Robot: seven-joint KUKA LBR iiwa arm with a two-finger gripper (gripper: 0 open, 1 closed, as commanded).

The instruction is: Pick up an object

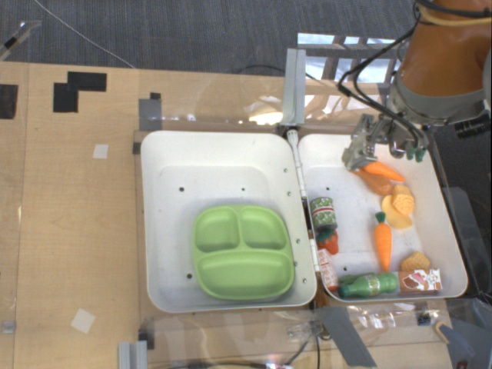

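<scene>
Carrot-like orange pieces (380,174) lie at the back of the right bin (446,229), and they look like the likeliest target, since the gripper (361,151) hangs right at their left end. Whether it touches them cannot be told from above. How far the tool is open is also unclear: its grey tip is seen at a slant and partly blurred into the cables, and nothing can be seen held in it.

Just in front of the orange pieces sits a pale yellow biscuit-like item (400,208), touching or nearly so. A whole carrot (382,241) with a green top lies below that, well apart from the gripper. Along the bin's left wall stand a small can (322,212), a strawberry (329,241) and a thin packet (326,270). A green bottle (369,284) lies at the front beside a red-and-white carton (421,280).

The left bin (165,206) holds a green divided plate (243,251), away from the action.

My reading is that the step in hand is the approach or descent onto the orange pieces, with no grasp yet made. The next move would call for settling straight down over one piece, closing firmly, then lifting clear without dragging the yellow item along. The crowding there is the main risk.
</scene>
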